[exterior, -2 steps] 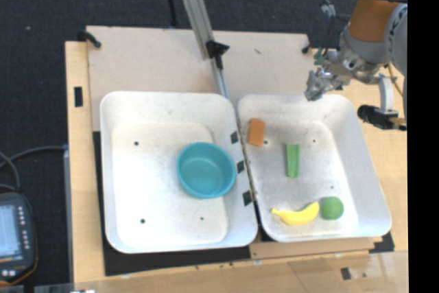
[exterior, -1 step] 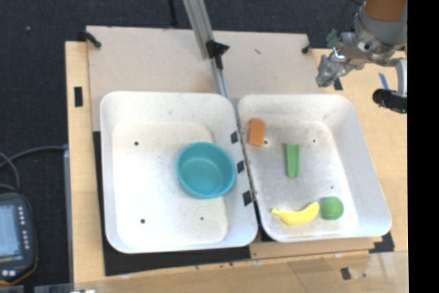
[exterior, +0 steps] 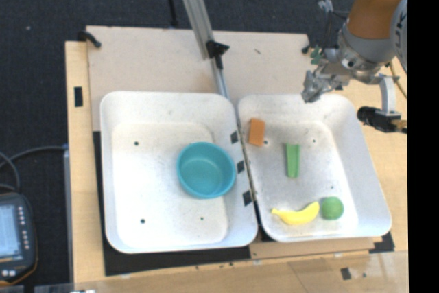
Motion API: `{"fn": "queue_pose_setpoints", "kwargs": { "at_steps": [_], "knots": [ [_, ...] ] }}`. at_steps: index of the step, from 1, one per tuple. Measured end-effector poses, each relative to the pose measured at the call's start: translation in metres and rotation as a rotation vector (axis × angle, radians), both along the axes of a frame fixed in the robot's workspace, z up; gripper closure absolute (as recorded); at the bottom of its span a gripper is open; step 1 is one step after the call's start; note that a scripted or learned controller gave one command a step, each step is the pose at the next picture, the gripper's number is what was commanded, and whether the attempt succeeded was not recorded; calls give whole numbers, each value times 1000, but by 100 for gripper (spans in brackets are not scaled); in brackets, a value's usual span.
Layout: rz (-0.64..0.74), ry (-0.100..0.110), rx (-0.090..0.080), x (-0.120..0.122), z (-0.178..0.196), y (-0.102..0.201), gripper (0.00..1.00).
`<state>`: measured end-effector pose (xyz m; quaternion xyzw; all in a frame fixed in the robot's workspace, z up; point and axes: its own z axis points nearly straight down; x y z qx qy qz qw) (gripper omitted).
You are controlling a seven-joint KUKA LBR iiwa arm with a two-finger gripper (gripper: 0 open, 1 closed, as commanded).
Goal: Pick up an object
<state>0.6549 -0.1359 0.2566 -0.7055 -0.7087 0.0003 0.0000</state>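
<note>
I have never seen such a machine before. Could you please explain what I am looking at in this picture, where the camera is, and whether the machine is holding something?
This is a robot arm, grey with an orange band, reaching in from the right side of the picture. At its end is the gripper, the part that grasps things; it hangs above the far edge of the right bin. I see nothing held in it.

The one camera is fixed above the bench and looks down at a slant.

Two shallow white bins lie side by side. The left bin holds a blue bowl. The right bin holds an orange block, a green stick, a yellow banana and a green ball. A metal pole rises behind the bins.
</note>
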Motion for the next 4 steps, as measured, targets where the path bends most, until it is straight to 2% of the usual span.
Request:
{"fn": "queue_pose_setpoints", "kwargs": {
  "at_steps": [1, 4],
  "knots": [
    [1, -2, 1, -29, 3, 39, 100],
    [2, 0, 1, -116, -9, 183, 100]
  ]
}}
